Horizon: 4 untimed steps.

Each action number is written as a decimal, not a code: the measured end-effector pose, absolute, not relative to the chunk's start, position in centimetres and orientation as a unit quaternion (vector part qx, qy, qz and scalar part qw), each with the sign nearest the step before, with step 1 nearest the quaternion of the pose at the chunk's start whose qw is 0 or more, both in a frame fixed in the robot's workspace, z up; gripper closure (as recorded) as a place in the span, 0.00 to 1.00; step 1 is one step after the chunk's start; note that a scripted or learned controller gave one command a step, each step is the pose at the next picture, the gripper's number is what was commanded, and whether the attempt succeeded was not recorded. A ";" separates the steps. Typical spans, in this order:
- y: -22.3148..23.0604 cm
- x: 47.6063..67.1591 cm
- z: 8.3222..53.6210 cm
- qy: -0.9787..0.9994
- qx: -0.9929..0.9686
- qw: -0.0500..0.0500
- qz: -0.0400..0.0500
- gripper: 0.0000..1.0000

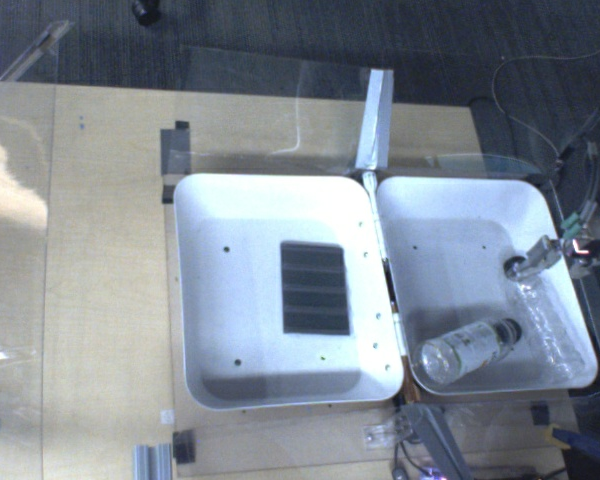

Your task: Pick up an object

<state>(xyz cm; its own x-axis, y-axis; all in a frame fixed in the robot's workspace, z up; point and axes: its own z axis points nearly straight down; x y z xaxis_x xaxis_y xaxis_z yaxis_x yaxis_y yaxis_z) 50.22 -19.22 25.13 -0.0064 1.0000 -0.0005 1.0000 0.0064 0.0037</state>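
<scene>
Evidently the gripper (528, 261) hangs up-right of the bottle (470, 348), well apart; finger state unreadable. Risk: clear, round bottle rolls or slips on closing.

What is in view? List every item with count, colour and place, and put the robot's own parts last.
Bins: two, white, shallow, side by side on the bench; left bin, right bin.
Ribbed pad: one, dark grey to black, rectangular, flat in the middle of the left bin.
Bottle: one, clear plastic with a dark cap, lying on its side near the front of the right bin, cap end pointing right.
Second clear plastic item: one, transparent, along the right wall of the right bin; too faint to identify.
Bench: one, light wood, under both bins.
Clear panels: transparent, over the bench's left part.
Gripper: one, grey metal, reaching in from the right, above the right bin's right side; nothing visibly between the jaws.
</scene>
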 end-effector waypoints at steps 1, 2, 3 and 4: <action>-19.3 56.3 16.9 0.713 0.701 0.001 0.001 0.00; -20.5 60.0 8.9 0.725 0.689 0.004 0.002 0.00; -20.4 66.1 8.8 0.745 0.667 0.004 0.002 0.00; -20.6 58.0 8.9 0.813 0.583 0.004 0.002 0.00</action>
